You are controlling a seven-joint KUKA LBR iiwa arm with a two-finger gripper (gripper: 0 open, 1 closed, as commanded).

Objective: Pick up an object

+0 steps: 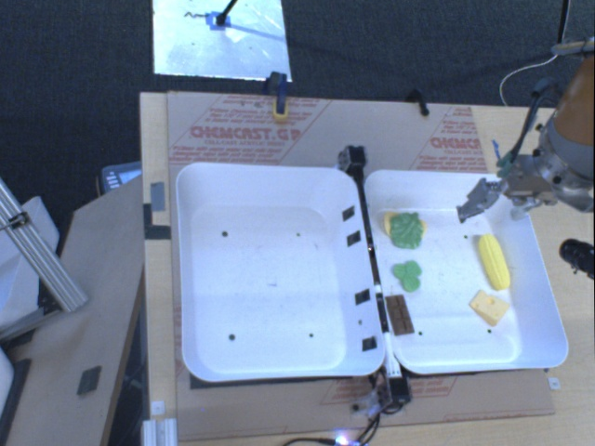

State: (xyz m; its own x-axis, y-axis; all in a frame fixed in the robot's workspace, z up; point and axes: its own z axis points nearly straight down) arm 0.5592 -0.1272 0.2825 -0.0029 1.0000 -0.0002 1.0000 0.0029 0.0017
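1. Five small pieces lie in the right bin [544, 342]: a leafy green piece [405, 229], a smaller green piece [406, 274], a brown block [399, 314], a corn cob [493, 261] and a cheese wedge [489, 307].
2. I cannot tell the gripper [480, 200] state; nothing visible in it.
3. It hangs above the bin's upper right, nearest the corn cob.
4. Best bet: centre over the cob, straddle its narrow width, then descend.

In your right bin [548, 342], the corn [493, 261] lies right of two leafy pieces [405, 229] [406, 275]; the cheese wedge [489, 307] sits just before the corn, the bar [400, 314] far left.
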